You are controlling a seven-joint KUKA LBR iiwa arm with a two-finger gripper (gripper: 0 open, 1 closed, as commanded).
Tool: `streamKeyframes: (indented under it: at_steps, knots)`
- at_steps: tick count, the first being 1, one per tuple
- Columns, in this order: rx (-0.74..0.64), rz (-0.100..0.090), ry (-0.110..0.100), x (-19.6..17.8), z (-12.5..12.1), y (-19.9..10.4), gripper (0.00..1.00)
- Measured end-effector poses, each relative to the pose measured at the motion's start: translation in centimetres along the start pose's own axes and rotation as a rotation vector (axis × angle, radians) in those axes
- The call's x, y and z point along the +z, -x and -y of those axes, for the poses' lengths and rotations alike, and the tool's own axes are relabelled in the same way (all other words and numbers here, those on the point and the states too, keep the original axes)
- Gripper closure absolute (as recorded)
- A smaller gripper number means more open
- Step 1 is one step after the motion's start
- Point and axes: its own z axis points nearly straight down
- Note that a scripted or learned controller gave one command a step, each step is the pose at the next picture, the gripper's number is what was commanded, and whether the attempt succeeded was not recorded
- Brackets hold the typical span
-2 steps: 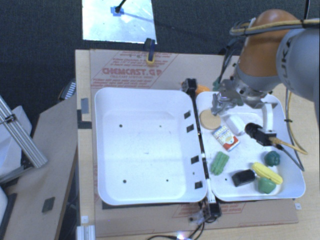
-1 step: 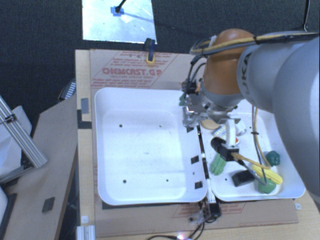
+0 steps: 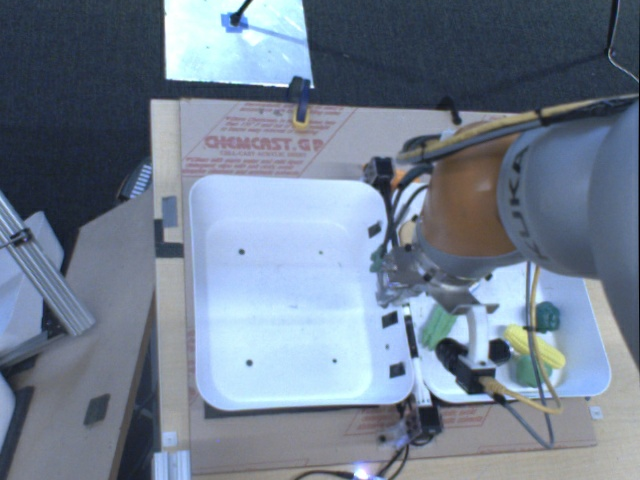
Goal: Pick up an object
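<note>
Your arm (image 3: 478, 218) hangs over the right bin (image 3: 598, 363), its wrist hiding the grasping end, so you cannot tell how wide it stands. A pale green object (image 3: 437, 325) lies just beside the wrist; a yellow object (image 3: 533, 345) sits further right.

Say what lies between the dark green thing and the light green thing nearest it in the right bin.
A yellow, corn-like thing lies between the dark green thing and the light green thing, seen in the camera view.
</note>
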Motion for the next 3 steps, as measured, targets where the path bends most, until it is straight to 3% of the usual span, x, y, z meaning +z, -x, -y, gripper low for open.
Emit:
streamKeyframes:
  at_steps: [1,2,3]
  knots:
    - [-0.012,-0.004,0.013,-6.8,-1.4,-8.0,1.00]
    - [-0.014,-0.007,0.015,-15.2,-0.5,-16.8,1.00]
    - [0.007,0.002,0.008,-14.4,-4.2,-8.9,1.00]
